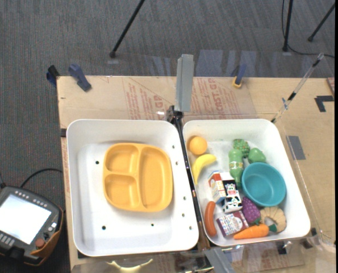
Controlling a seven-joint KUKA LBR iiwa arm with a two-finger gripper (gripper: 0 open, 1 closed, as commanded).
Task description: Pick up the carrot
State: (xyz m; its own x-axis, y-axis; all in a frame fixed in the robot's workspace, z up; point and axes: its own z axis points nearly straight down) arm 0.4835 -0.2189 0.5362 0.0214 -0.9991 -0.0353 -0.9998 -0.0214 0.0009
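Observation:
The carrot [252,231], orange with a green top at its right end, lies along the front wall of the right bin [282,152]. It rests between a small printed packet [230,223] on its left and a tan biscuit-like toy [273,216] behind it. A purple grape bunch [250,210] sits just behind the carrot.
The right bin also holds an orange [197,145], a banana [203,166], a teal bowl [263,183], green vegetables [242,154], small cartons [224,188] and a red sausage [210,217]. A yellow divided plate [138,177] lies in the left bin [80,152]. A tablet [20,223] sits on the floor at left.

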